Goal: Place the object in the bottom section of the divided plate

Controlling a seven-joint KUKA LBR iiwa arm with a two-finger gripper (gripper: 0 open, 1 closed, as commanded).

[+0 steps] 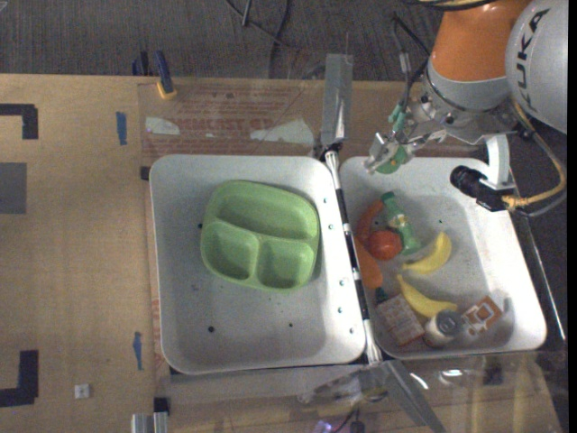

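claw (389,154) hangs over the top left corner of the right bin (527,269), under the orange band of the arm (478,25). something small and green sits at its tips, but can't tell if the fingers grip it or how wide they are. plate (261,235), green, three sections, lies in the left bin (180,323), well left of and below the claw, across the divider between the bins. items in the right bin all lie below the claw: green bottle (399,221) closest, just below; tomato (385,244) touching the bottle's left side; orange piece (369,216) left of the bottle; two bananas (431,254) down and right; cracker (400,320), small jar (444,328) and carton (482,315) farthest, along the bottom wall. plate holds nothing visible.
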